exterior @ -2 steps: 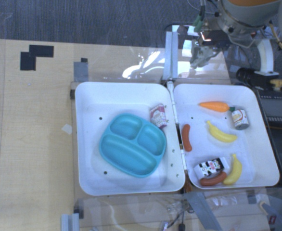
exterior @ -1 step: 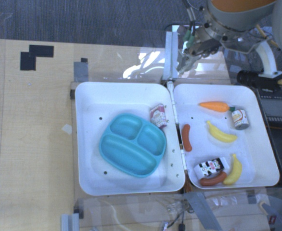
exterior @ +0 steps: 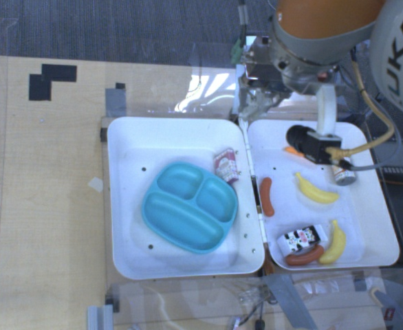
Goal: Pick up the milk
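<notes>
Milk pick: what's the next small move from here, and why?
Probably carry the gripper to the near end of the right bin, above the milk carton. It now sits at the bins' far edge by the divider, away from the milk, which lies hemmed in by a sausage and a banana.

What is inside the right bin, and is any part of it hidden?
A milk carton, two bananas, two sausages and a small can. An orange thing shows partly; the arm covers the rest of it and part of the bin's far side.
</notes>
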Robot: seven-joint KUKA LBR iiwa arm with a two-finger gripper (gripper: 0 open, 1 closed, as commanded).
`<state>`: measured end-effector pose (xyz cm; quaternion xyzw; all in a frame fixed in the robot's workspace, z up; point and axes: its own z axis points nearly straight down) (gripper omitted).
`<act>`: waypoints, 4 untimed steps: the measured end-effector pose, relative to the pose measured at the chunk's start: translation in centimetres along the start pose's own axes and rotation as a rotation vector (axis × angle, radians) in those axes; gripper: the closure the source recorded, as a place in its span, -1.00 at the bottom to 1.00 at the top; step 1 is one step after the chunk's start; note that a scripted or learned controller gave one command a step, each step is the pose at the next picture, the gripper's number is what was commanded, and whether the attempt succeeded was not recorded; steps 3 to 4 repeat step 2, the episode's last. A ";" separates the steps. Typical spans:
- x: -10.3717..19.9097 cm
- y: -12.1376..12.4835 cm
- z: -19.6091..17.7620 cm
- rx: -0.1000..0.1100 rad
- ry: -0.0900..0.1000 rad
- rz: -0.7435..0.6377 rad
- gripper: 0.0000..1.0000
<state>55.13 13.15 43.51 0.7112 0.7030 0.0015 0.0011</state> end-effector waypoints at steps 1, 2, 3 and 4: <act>-2.3 -3.9 13.9 0.003 -0.001 0.370 1.00; 4.7 -3.7 -0.1 -0.003 0.002 0.193 1.00; 4.7 -3.7 -0.1 -0.003 0.002 0.193 1.00; 4.7 -3.7 -0.1 -0.003 0.002 0.193 1.00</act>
